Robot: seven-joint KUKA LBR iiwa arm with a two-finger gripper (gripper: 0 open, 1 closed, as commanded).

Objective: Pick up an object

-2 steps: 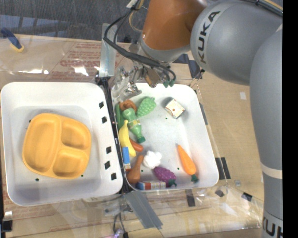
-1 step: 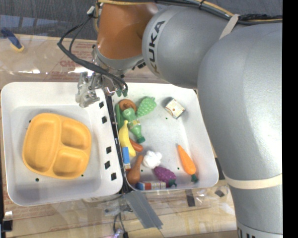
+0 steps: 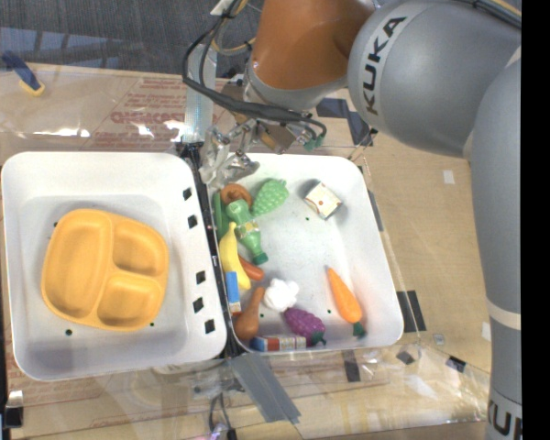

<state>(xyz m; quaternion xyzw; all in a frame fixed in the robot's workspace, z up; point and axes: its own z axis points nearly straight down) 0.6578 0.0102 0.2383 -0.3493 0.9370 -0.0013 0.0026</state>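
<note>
My gripper (image 3: pixel 227 161) hangs over the back left corner of the right bin (image 3: pixel 378 246), under the orange wrist band. Just below it lie a brown toy (image 3: pixel 236 192) and a green bumpy toy (image 3: pixel 271 196). A green bottle-like toy (image 3: pixel 245 227), a yellow banana (image 3: pixel 229 259), a white fluffy toy (image 3: pixel 280 293), purple grapes (image 3: pixel 304 323), an orange carrot (image 3: pixel 345 296) and a small cream block (image 3: pixel 323 200) lie in the same bin. Nothing shows between the fingers.
The left bin (image 3: pixel 18 200) holds a yellow divided tray (image 3: pixel 104 269). A brown drumstick-like toy (image 3: pixel 250 317) and a thin red-blue marker (image 3: pixel 277 343) lie at the right bin's front. The big grey arm covers the top right of the view.
</note>
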